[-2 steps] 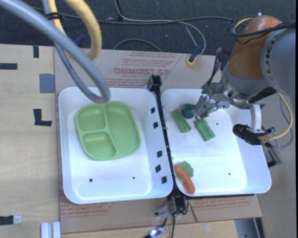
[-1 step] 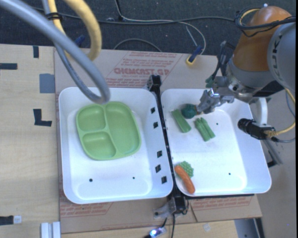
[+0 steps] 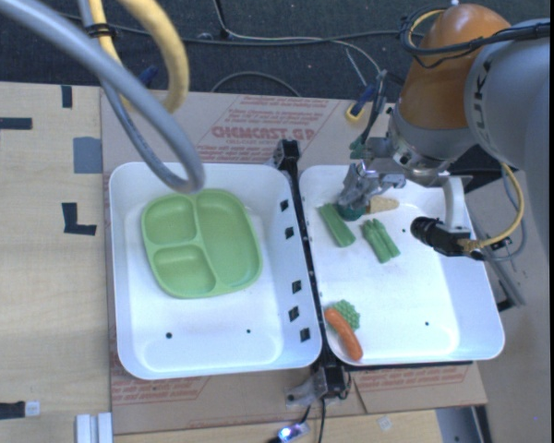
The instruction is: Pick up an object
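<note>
The gripper (image 3: 358, 195) hides part of a pale object (image 3: 382, 206) (identity unclear).

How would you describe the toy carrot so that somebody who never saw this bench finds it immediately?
Start at the right white bin, the one the grey arm reaches into. Go to its near left corner, beside the black divider between the bins. There lies the toy carrot, orange with a leafy green top; the other pieces in this bin, two green sticks up near the tool, have no orange.
</note>
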`<state>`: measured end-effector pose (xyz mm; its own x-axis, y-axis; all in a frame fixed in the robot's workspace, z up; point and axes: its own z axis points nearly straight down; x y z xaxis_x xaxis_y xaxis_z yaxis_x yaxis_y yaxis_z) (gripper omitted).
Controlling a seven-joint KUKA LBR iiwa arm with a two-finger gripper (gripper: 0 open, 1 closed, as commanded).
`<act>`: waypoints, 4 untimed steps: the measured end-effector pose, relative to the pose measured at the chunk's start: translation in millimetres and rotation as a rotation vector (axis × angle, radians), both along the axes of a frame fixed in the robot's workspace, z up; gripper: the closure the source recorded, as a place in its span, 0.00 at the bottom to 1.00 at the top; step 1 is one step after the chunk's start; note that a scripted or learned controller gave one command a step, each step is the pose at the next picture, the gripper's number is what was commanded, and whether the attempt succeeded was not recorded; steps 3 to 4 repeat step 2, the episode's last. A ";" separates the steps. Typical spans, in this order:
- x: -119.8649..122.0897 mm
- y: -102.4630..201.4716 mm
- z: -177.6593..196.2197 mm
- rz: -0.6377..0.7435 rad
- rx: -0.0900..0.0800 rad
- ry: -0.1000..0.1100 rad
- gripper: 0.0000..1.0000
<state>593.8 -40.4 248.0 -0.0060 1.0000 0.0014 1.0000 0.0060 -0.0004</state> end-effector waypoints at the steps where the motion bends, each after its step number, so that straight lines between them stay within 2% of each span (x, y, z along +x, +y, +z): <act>1: 11.1 51.1 -15.6 0.000 -0.001 0.002 1.00; 2: 16.1 109.4 -9.0 0.002 0.000 0.001 1.00; 4: 16.1 109.4 -9.0 0.002 0.000 0.001 1.00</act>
